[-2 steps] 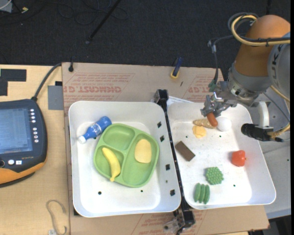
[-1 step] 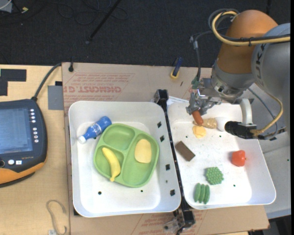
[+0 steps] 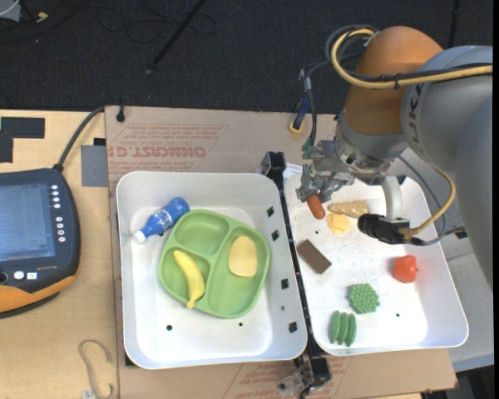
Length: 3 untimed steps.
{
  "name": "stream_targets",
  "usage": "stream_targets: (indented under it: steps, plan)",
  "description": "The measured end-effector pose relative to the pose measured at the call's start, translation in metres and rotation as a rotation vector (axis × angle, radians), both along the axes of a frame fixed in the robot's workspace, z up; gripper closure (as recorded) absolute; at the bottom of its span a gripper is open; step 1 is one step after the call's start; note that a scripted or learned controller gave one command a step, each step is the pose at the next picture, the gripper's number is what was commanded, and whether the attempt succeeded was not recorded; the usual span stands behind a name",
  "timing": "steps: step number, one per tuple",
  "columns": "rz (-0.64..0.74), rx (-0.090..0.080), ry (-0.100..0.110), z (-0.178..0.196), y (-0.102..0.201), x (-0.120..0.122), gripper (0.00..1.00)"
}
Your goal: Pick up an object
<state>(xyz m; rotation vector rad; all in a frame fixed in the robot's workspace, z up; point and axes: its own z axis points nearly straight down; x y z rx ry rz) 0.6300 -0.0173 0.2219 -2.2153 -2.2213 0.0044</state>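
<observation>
Gripper (image 3: 314,191) poised right over the orange sausage (image 3: 316,207) at the upper left of the right bin (image 3: 432,310).

The grey arm reaches in from the right and bends down at the wrist, so the gripper touches or nearly touches the sausage; whether it is open or clamped cannot be told. Just right of the sausage lie a pale roll (image 3: 350,209) and a yellow lump (image 3: 339,224). Below the sausage is a brown block (image 3: 314,257), farther down a bumpy green ball (image 3: 363,298) and green pods (image 3: 343,327), and down to its right a red pepper (image 3: 405,268). Left of the sausage, the left bin (image 3: 150,327) holds a blue bottle (image 3: 160,219) and a green divided plate (image 3: 212,304) bearing a banana (image 3: 189,278) and a yellow slice (image 3: 243,257).
</observation>
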Motion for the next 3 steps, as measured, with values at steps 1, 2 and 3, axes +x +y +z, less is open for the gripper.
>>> stream_targets:
  steps: [1,2,3]
  plan:
    - [-0.001,-0.001,-0.005,0.012,-0.008,0.013,1.00]
    - [-0.005,-0.001,0.001,-0.006,-0.006,0.004,1.00]
    - [-0.003,-0.001,-0.004,0.014,-0.004,-0.001,1.00]
